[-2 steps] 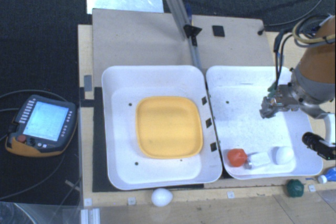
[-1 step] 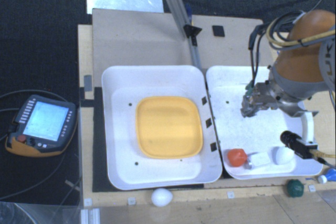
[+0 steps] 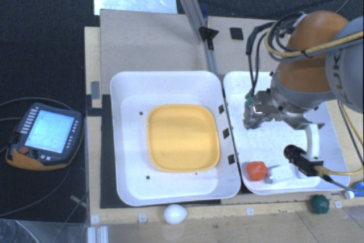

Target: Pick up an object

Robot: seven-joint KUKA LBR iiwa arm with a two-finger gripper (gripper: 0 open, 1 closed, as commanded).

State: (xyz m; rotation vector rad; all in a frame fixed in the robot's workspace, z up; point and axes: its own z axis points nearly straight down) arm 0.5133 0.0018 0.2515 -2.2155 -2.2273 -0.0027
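- Approach step is judged in hand: the hand (image 3: pixel 254 115) is poised over the right bin (image 3: pixel 236 83).
- Its finger state cannot be told.
- The red object (image 3: pixel 256 170) lies at that bin's near edge, apart from the hand.
- A move toward the red object is called for next.

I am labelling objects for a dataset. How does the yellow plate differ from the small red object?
The yellow plate is large, flat and squarish with rounded corners; the small red object is far smaller and looks lumpy. The plate lies in the middle of the left bin; the red object lies in the right bin, near its front rim. Both rest on a white bin floor, apart from the gripper.
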